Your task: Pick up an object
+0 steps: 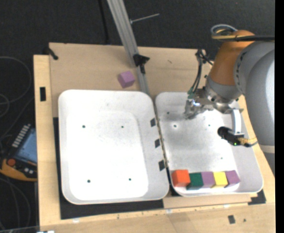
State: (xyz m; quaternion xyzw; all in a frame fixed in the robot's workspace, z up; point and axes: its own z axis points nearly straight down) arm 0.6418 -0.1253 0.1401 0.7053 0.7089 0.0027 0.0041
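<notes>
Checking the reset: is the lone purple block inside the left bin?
No, the purple block lies on the bare bench just beyond the far rim of the left bin, outside both bins.

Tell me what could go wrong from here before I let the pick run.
The blocks, from the orange block to the purple block, sit packed in a row against the right bin's near wall, leaving fingers little room. The gripper hovers far from them. Another purple cube lies outside both bins.
</notes>
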